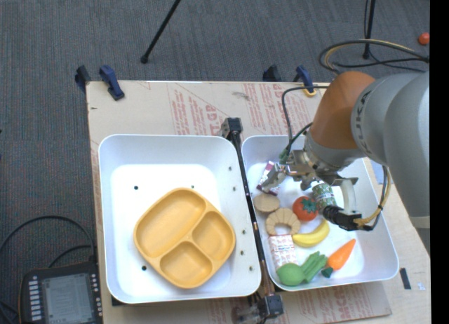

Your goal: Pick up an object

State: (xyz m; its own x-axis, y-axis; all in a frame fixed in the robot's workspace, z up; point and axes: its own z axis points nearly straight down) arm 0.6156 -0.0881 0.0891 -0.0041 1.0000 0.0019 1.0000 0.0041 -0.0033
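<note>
My gripper point(303, 170) hangs low over the back of the right bin point(379, 263), below the orange wrist band. A crumpled silver and pink wrapper point(269, 176) lies just to its left. A small green-labelled can point(323, 195) sits right under it, beside a red tomato point(304, 208). Further forward lie a banana point(313, 235), a tan ring-shaped piece point(282, 223), a round brown biscuit point(266, 203), a red and white packet point(282, 250), an orange carrot point(342, 254) and a green vegetable point(302, 271). The arm's body hides whether anything is held.
The left bin point(119, 175) holds a yellow three-part plate point(184, 237). A black divider clamp point(232, 127) sits between the bins at the back. Blue clamps point(111, 81) grip the bench's far edge. Cables loop off the arm at the right.
</note>
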